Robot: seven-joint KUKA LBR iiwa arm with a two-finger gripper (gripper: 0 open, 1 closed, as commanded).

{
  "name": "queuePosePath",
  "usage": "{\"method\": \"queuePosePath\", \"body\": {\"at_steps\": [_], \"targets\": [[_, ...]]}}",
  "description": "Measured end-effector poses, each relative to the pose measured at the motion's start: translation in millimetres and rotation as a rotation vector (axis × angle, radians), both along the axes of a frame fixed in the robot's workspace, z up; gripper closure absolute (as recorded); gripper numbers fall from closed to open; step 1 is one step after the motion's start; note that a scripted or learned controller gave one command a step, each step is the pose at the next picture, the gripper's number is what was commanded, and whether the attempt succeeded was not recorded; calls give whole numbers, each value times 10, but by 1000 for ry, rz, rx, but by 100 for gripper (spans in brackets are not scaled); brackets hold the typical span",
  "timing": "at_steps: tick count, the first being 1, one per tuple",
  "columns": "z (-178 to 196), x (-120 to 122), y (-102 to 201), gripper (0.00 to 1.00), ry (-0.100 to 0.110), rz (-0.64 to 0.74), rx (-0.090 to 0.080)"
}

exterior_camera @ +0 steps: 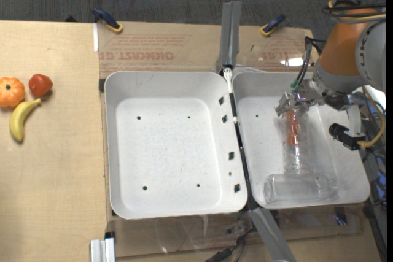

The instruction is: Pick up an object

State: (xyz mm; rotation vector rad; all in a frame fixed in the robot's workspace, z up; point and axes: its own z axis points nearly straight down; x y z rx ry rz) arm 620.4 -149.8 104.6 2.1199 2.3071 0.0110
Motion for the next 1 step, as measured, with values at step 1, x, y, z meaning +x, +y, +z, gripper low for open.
{"method": "queuePosePath", "body": {"at_steps": [1], "targets": [[883, -358, -193, 100, 8, -13, -1]]}}
